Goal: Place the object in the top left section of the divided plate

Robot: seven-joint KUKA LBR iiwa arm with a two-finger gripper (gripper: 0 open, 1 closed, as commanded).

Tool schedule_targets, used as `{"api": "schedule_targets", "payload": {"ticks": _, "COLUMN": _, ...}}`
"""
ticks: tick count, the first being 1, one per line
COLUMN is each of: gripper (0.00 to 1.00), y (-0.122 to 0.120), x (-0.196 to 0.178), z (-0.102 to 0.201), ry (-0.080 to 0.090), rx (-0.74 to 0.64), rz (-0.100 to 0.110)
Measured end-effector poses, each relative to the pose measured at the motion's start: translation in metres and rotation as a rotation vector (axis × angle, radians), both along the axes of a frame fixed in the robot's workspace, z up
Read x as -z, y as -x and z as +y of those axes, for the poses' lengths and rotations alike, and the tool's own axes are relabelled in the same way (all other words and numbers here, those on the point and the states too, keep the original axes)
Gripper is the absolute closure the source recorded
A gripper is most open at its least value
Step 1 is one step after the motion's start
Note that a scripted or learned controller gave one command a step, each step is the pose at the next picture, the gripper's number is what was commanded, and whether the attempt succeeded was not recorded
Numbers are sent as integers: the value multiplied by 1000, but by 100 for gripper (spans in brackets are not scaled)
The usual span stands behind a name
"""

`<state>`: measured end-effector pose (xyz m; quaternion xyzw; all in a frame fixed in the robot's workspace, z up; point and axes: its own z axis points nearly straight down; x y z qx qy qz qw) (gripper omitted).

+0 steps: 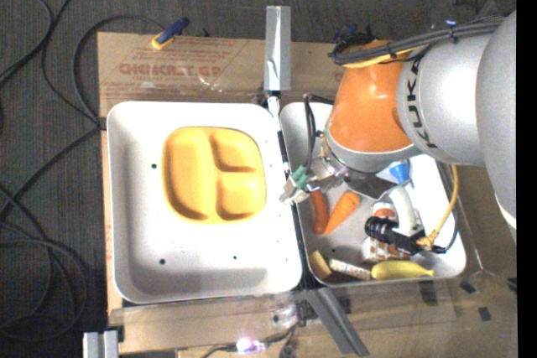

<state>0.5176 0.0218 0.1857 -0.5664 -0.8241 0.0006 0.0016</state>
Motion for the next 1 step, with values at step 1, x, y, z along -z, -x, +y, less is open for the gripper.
{"api": "schedule_targets", "payload": {"ticks": 1, "gripper": 100, "y": 35, "x": 3, "z": -16, "ry": 1, "rx": -35, "rz": 0}}
